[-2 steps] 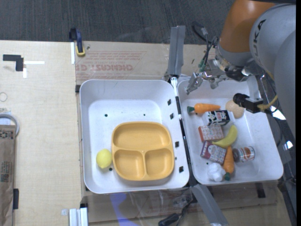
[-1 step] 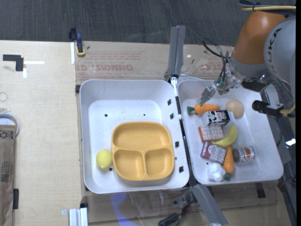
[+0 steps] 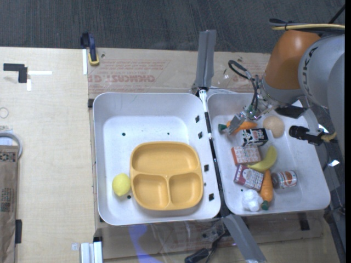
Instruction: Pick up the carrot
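A small orange carrot point(image 3: 245, 126) with a green top pointing left lies near the back left of the right bin point(image 3: 307, 201). My gripper point(image 3: 242, 120) is down on it, its tip touching or just above the carrot's left half. A second, longer carrot point(image 3: 267, 187) lies near the front of the same bin with its green end toward the front edge, well clear of the gripper.
Around the carrots in the right bin are a beige egg-like ball point(image 3: 274, 126), a black-and-white carton point(image 3: 255, 137), a banana point(image 3: 267, 159), two red packets point(image 3: 245, 155), a can point(image 3: 284, 179) and a white lump point(image 3: 252, 201). The left bin point(image 3: 109, 119) bears a yellow divided plate point(image 3: 166, 175) and a lemon point(image 3: 121, 184).
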You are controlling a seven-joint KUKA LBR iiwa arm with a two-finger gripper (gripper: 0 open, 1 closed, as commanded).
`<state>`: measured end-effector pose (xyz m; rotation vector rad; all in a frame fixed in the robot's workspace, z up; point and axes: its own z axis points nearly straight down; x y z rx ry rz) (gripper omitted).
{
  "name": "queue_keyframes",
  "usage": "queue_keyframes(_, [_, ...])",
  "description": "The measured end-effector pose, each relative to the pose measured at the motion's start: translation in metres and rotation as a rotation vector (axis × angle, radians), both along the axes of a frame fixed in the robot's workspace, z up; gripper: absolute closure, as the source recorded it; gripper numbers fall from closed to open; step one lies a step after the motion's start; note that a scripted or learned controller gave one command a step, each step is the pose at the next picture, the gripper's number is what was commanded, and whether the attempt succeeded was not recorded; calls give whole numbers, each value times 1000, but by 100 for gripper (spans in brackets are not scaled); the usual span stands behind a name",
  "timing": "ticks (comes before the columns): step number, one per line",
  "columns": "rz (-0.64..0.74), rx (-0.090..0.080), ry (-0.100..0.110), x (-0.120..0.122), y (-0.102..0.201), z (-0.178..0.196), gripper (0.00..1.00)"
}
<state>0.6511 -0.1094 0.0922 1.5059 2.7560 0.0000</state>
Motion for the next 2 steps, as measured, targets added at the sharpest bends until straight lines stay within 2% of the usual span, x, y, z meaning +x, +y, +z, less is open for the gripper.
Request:
queue_keyframes(1, [-3,-1,-3,1,-1,10,100])
queue_keyframes(2, [-85,0,-1,8,59,100,100])
